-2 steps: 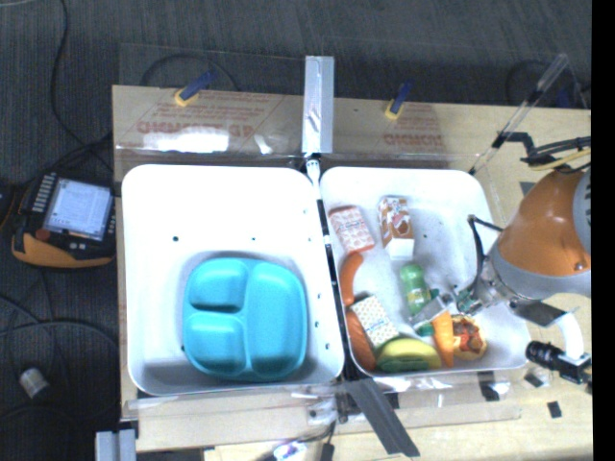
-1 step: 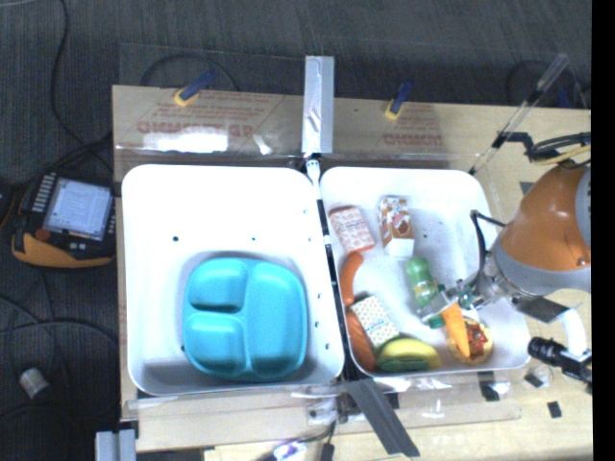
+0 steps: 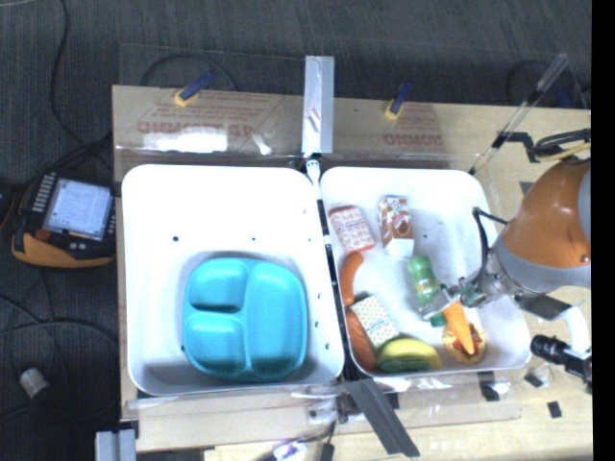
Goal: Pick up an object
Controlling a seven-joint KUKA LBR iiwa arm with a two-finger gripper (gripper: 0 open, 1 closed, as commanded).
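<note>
The gripper [image 3: 459, 301] sits low in the right bin [image 3: 452, 182], beside the green bottle [image 3: 421, 279] and above the carrot [image 3: 461, 329]. Its grasp state cannot be determined. Every object rests in the bin; judged unlifted, the pick remains outstanding.

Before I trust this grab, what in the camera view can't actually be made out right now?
- Gripper: too small and blurred against the clutter to tell whether it holds anything.
- Orange item beside it: too blurred to identify.
- Packet labels: too small to read.
- Arm: cut off by the right edge.
</note>
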